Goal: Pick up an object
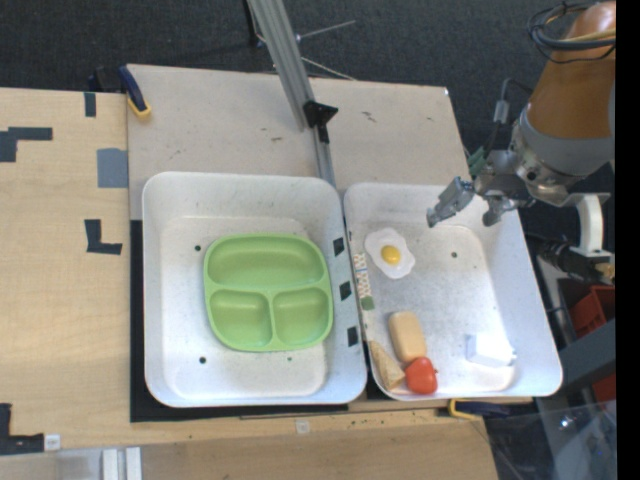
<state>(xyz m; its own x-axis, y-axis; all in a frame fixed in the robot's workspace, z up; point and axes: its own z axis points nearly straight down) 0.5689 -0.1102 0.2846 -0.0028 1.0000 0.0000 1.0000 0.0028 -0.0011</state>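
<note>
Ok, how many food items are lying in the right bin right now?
4. A fried egg lies near the bin's upper left. A bread roll sits lower down, a tomato just below it, and a wedge-shaped slice against the left wall.

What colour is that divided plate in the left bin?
Light green; the divided plate shows plainly in the camera view.

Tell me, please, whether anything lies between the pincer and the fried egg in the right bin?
Nothing visible does: the pincer hangs above the right bin's upper edge, with bare floor between it and the fried egg.
</note>
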